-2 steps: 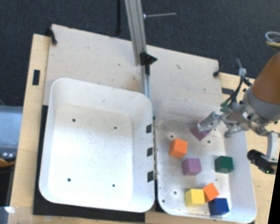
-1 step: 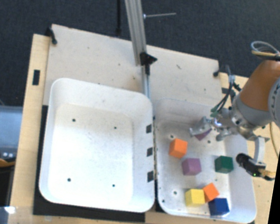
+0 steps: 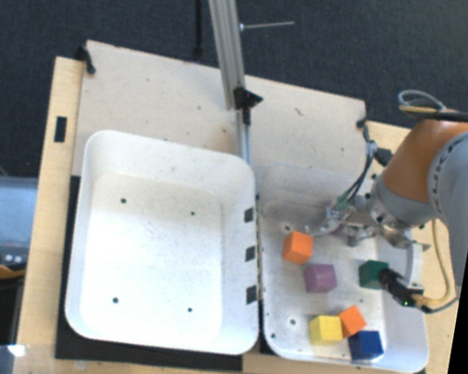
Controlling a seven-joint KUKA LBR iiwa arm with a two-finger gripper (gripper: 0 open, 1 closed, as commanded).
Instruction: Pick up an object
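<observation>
1. Over the right bin (image 3: pixel 279 337), far side, the gripper (image 3: pixel 351 222) hangs below the orange-banded wrist; whether its fingers are spread or pressed together cannot be told.
2. Risk: the nearest target, the orange cube (image 3: pixel 299 247), lies just left and nearer; an off-centre descent would likely nudge it aside.
3. The purple cube (image 3: pixel 319 277) sits close by; the green block (image 3: pixel 372 273) lies right.
4. The yellow cube (image 3: pixel 326 329), small orange block (image 3: pixel 353 319) and blue cube (image 3: pixel 366 344) are clustered, hindering finger entry.
5. The left bin (image 3: pixel 97 149) poses no obstruction.
</observation>
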